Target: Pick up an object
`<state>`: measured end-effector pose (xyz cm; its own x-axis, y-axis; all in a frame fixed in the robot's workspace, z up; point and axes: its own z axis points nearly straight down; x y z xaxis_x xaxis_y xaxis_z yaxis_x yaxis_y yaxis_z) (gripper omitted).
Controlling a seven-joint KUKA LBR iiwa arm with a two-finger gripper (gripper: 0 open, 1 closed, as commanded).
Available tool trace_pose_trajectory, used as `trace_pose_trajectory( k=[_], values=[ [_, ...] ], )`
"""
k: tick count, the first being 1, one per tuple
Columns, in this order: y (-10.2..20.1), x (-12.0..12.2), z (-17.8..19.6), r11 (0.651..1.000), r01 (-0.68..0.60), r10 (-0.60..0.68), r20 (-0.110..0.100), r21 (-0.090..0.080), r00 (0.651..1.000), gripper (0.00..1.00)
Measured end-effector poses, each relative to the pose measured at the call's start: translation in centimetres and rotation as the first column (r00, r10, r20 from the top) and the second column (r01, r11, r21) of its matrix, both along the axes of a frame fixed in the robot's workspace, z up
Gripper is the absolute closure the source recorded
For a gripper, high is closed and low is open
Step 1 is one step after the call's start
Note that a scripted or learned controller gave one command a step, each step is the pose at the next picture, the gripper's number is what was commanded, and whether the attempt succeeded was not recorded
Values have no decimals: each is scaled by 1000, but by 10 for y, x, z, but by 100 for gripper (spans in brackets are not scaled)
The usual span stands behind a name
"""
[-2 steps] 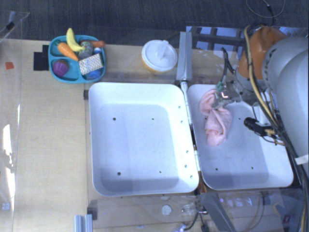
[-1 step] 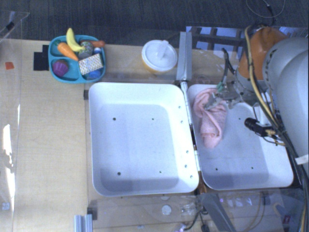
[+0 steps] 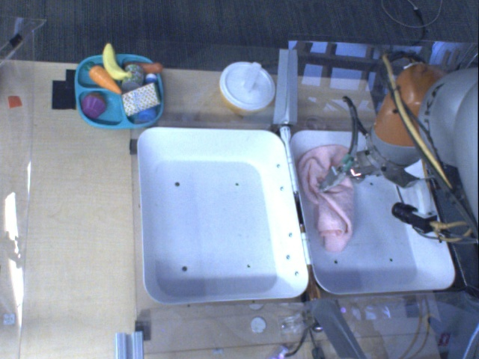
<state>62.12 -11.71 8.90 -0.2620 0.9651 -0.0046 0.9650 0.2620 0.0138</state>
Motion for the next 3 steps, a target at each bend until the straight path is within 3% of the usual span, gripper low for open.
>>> trace_pose_trajectory(
  k=[1,2,3],
  values=[
    [-45,-8,0,999,-39,39,-1,-2,999,0],
    [-9,-21,0,992,-128,128,1,-3,992,0],
    [-27,-17,74,1000,17,-17,-12,0,1000,0]
  ],
)
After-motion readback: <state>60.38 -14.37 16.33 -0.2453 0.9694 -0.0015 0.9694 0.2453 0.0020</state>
